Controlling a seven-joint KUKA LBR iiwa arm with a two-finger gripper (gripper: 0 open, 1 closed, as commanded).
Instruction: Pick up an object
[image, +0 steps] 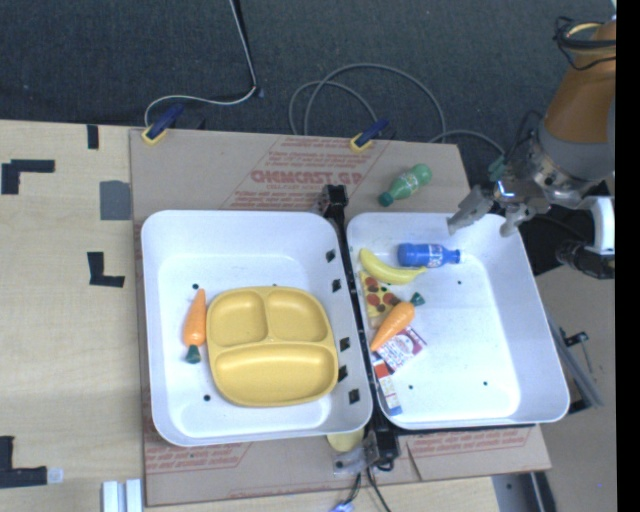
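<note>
The pincer (487, 212) hangs at the upper right of the frame, over the top rim of the right bin (530, 300), its two thin fingers spread apart and nothing between them. Just left and below it, the blue bottle (428, 255) lies on its side in the upper part of that bin, long axis nearly level across the frame, white cap pointing right toward the pincer. Touching its lower left is a curved yellow banana (388, 270) of smooth plastic. Below that an orange carrot (393, 324) slants from lower left to upper right, green tip up, beside a flat red-and-white packet (402, 350). A green bottle (405, 185) rests on the cardboard on the table above the bins, tilted with its cap to the lower left. The left bin (160, 250) carries a glossy yellow divided tray (272, 345), with a second carrot (194, 322) standing near upright along its left side.
</note>
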